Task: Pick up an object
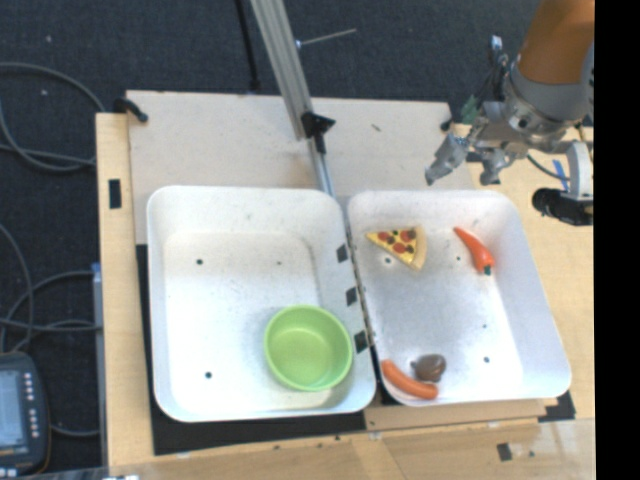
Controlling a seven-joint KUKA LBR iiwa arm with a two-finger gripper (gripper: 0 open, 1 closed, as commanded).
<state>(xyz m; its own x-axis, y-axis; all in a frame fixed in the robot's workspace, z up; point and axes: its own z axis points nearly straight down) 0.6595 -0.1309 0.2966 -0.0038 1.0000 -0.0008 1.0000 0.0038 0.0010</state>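
The right bin (520, 298) holds a pizza slice (398, 245) near its far left, a red chili pepper (474, 249) to the right of it, and at the near edge an orange sausage (408, 380) beside a brown lump (430, 367). A green bowl (308, 346) sits in the left bin (200, 268) at its near right. My gripper (465, 163) hangs above the far rim of the right bin, its two fingers spread apart with nothing between them. It is up and to the right of the pizza slice, clear of all the objects.
A slanted aluminium post (285, 63) rises from the bench behind the gap between the bins. The bench's bare board (220, 138) lies behind the left bin. Cables run over the dark floor at the left.
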